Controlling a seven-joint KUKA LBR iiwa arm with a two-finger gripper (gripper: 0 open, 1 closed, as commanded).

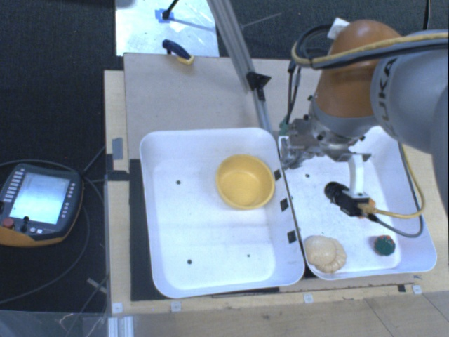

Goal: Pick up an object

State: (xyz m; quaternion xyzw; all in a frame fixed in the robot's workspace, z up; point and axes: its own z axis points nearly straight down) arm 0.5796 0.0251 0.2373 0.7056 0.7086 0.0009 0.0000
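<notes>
Yellow bowl (245, 181) and cream lump (324, 253) are left unlifted; nothing appears grasped, though the gripper's (293, 153) state cannot be told.

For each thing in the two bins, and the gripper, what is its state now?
yellow bowl: upright, in the left bin, mouth up.
cream round object: lying in the right bin, at its near left corner.
small green object: lying in the right bin, untouched.
gripper: low over the divide between the bins, holding nothing visible.
</notes>
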